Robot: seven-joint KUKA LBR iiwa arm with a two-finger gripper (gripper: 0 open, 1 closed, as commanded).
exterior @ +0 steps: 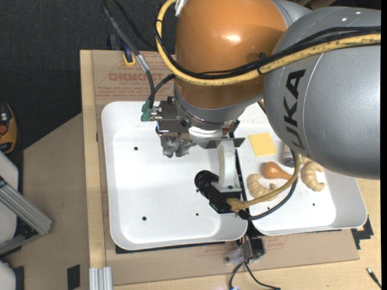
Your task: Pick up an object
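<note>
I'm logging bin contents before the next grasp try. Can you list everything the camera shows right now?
Bins: two, white, side by side on the bench.
Square slice: one, pale yellow, right bin, far part.
Pear-shaped piece: one, orange-tan, right bin, just below the slice.
Croissant-like piece: one, beige, right bin, right of the pear shape.
Ridged piece: one, cream, right bin near the divide.
Board: one, brown, under the bins.
Arm: one, grey with orange band, over both bins.
Gripper: one, dark metal, above the left bin's far part.

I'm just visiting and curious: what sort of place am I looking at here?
Probably a robotics lab or test bench. A large grey and orange robot arm hangs over two shallow white plastic bins, and the right-hand one holds small toy-like foods, such as a yellow cheese-like square.
</note>
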